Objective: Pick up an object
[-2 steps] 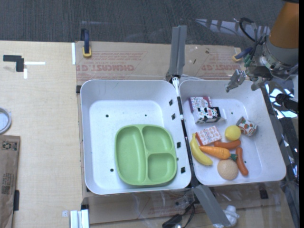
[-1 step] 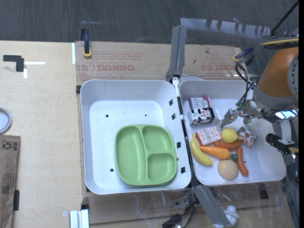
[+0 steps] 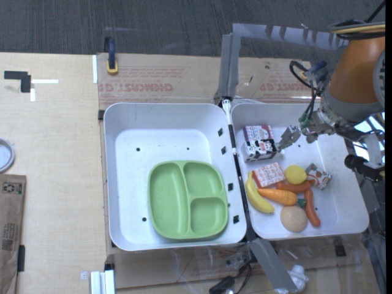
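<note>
over the right white plastic bin [image 3: 343,225], my fingers [image 3: 288,138] hang spread and bare; no grasp yet on the small printed carton [image 3: 258,141].

A pale wooden counter [image 3: 49,133] spreads left, with cardboard [image 3: 159,78] lying at its far side. Dark grey carpet floor [image 3: 153,11] runs beyond it.

- You see the arm [image 3: 358,72] at about two o'clock: a rounded orange band over a grey wrist section.
- Dark cables loop beside it, at its nine o'clock.
- Its gripper [image 3: 288,138] is pale grey metal.
</note>
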`<state>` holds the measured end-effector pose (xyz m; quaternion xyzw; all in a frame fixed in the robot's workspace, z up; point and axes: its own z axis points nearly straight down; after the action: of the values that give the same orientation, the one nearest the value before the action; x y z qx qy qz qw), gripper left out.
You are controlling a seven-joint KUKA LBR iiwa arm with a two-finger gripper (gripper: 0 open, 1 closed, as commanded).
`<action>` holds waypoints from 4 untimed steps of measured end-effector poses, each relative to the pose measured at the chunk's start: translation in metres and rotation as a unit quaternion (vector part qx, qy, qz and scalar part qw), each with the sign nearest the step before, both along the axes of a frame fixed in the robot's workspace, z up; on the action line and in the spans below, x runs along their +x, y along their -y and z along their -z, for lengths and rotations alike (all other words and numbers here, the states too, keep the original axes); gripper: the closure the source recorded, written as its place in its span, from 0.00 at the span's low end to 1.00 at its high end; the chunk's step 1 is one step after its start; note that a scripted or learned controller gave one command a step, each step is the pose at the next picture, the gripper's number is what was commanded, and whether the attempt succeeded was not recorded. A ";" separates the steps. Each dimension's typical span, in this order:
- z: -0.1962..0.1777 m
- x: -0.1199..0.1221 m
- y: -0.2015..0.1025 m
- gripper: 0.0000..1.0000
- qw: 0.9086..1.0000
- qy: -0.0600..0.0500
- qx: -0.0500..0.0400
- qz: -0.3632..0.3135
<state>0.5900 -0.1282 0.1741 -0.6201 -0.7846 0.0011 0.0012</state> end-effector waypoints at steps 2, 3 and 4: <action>0.035 -0.024 -0.008 0.00 0.999 -0.002 0.000 0.040; 0.081 -0.050 0.083 0.00 1.000 0.000 0.001 0.012; 0.074 -0.050 0.083 1.00 1.000 -0.002 0.001 0.014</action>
<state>0.5401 -0.2115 0.0997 -0.6308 -0.7759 0.0013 0.0034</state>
